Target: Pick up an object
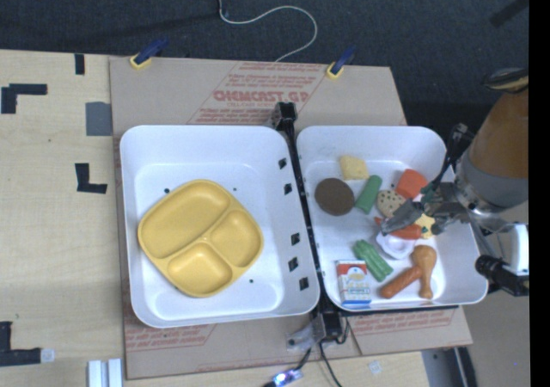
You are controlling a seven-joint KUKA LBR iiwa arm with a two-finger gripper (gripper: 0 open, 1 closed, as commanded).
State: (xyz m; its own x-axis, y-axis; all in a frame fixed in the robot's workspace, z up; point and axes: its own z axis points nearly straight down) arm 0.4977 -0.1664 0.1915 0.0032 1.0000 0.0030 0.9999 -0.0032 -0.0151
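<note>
Tool [411, 220] is low in the right bin [430, 140], over the clutter in its middle. Can't tell how the tool is set; dark linkage blurs into the items under it. No item is clearly gripped.

Right under the tool: small white piece [395, 246] with an orange bit [418, 226] against it, too tangled to identify. Touching or just beside the tool: speckled cookie [388, 201] and red-orange block [412, 182].

Just below the tool: drumstick [412, 272]. Likely hollow plastic, light, stiff, smooth. Best hold is across the thin shank, not the bulb.

Further out on the divider side: green pieces, two ( [369, 193] upper, [372, 258] lower). Slim, rigid, easy to pinch across the width.

Beyond those: brown disc [334, 196], flat and wide, probably hard to span; take it by the edge if at all. Yellow chunk [352, 168] above it is lumpy and small.

Bin corner nearest the camera: small carton [354, 282], lying flat; light, may crush a bit. Grip across the narrow sides.

Count in right bin: one each of drumstick, disc, cookie, carton, yellow chunk, red-orange block, white piece; two green.

Well away, in the left bin [155, 140]: one yellow divided tray [200, 237], three compartments. Thin rim is the only hold.

Both bins sit on cardboard [258, 93] on the tabletop [43, 205].
</note>
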